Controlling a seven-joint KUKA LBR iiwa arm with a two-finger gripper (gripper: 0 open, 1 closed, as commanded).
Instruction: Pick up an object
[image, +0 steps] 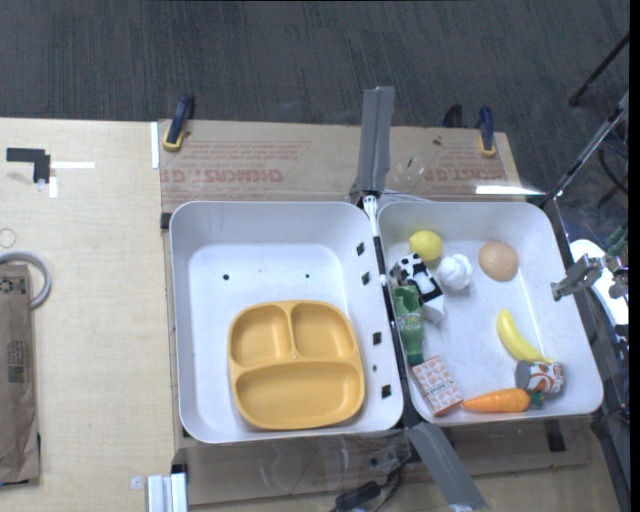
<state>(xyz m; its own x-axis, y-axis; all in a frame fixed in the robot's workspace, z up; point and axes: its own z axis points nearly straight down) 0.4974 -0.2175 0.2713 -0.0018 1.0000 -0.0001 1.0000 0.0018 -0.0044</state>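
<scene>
i see two shallow white bins side by side on the desk (90, 250). the left bin (190, 300) holds a yellow divided plate (296, 362) lying flat toward its near side, with two small sections on the far side and one long section on the near side.

the right bin (560, 250) holds all the small things. a yellow lemon (425, 244) sits at the far left, and just near it is a black and white toy (412, 272), touching a white ball-like thing (455, 271) on its right. a tan egg (498, 260) lies apart, further right. a green packet (409, 320) runs along the bin's left wall, and a small orange and white carton (435, 386) lies near it at the near left corner. a banana (519, 337) lies toward the right, and just beyond its near end is a small grey and orange can (541, 378). a carrot (497, 402) lies along the near wall, touching the can.

at the right edge of the view a metal part (578, 277) shows just outside the right bin's rim; i cannot tell if it is the tool, so i cannot tell its state. nothing is lifted from the bins.

a brown paper bag (18, 370) lies at the left edge of the desk.
</scene>
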